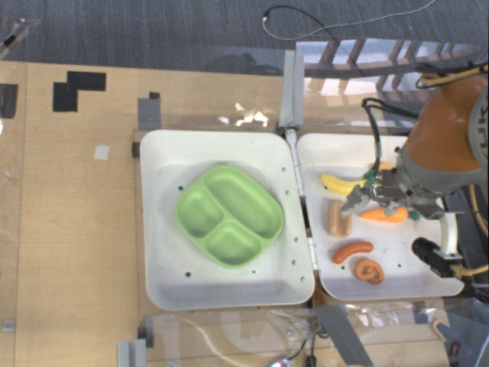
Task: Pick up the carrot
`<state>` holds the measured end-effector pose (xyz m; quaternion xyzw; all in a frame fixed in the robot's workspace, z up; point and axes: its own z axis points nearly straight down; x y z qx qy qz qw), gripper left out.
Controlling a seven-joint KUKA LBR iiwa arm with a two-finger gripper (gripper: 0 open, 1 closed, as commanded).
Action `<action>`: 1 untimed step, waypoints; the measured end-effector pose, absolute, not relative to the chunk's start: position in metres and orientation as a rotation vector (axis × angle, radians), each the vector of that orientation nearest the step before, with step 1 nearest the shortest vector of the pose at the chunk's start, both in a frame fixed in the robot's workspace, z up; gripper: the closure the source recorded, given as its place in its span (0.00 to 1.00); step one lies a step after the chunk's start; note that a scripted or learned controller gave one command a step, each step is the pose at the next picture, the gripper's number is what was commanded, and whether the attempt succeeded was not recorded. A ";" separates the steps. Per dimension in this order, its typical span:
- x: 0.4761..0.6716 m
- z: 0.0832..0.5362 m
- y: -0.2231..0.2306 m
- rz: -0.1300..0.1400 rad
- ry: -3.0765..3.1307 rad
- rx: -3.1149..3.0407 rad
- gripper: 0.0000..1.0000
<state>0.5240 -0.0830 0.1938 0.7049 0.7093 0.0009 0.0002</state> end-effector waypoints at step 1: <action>0.488 0.172 -0.108 0.004 2.492 1.908 0.00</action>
